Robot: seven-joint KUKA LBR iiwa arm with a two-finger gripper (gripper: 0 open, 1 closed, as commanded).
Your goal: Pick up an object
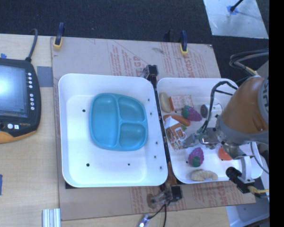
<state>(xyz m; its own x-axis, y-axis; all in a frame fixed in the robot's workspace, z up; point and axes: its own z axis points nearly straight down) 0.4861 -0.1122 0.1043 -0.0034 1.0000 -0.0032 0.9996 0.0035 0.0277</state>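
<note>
a small purple toy with a green base [195, 156], shaped like a bunch of grapes or a berry, lay on the floor of the right bin [180, 85], toward its near side. the gripper [202, 138] hung just above and slightly to the far side of it, close but with no object seen between its parts; whether it stood wide or narrow could not be told from this angle. the arm [244, 112], with its orange band, reached in from the right and covered much of that bin's right half. a beige, peanut-like piece [203, 175] rested near the bin's near wall, just nearer than the purple toy. a second purple and green toy [191, 112] sat farther back, beside an orange carrot-like piece [179, 119] and a printed packet [181, 101]. a red-orange piece [224, 153] showed just right of the gripper. in the left bin [71, 141] lay a blue divided plate [118, 122]. a screen pendant [12, 98] sat on the worktop [19, 183] at far left.
</note>
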